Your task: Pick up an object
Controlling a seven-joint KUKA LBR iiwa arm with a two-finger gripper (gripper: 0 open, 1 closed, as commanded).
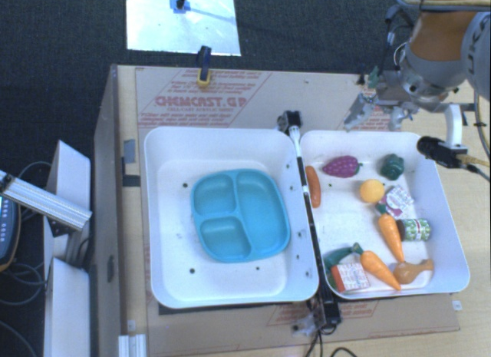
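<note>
My gripper (pixel 377 116) hangs open above the far rim of the right bin (pixel 453 234), with nothing between its fingers. Below it in that bin lie a purple bunch of grapes (pixel 341 166), a green pepper (pixel 392 166), a yellow lemon (pixel 372 191) and an orange sausage (pixel 313 186) along the left wall. Nearer the front are two carrots (pixel 390 236) (pixel 377 268), a small can (pixel 414 229), a wrapped packet (pixel 397 200), a red and white box (pixel 350 276), a dark green piece (pixel 340 256) and a tan drumstick (pixel 413 271).
The left bin (pixel 173 194) holds a blue divided plate (pixel 239 215). A black clip (pixel 291 121) sits where the two bins meet at the back. A cardboard sheet (pixel 207 98) lies under both bins.
</note>
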